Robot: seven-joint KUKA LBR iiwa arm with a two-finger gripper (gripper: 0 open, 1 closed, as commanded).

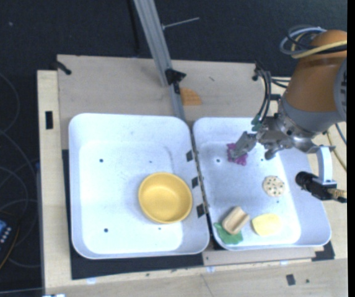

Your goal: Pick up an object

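Overhead view of the two-bin bench during a pick attempt. The gripper (254, 142) hangs over the upper part of the right bin (307, 231), the arm reaching in from the right with its orange band above the wrist. Its two fingers are spread apart, one toward the small purple object (238, 155) and the other on the far side toward the arm; nothing lies between them. The purple object sits at the tip of the nearer finger, touching or just beside it; which of the two cannot be settled from this angle. This placement suggests the purple object is the intended target, with the fingers opened to straddle it, though the tool appears offset toward the arm's side. Farther from the tool, toward the near edge of the same bin, lie a speckled round cookie (273, 185), a yellow block (266, 224), and a tan roll (234, 218) resting on a green scrap (227, 235). A yellow bowl (165, 197) stands upright in the left bin (96, 135), well apart from the tool.
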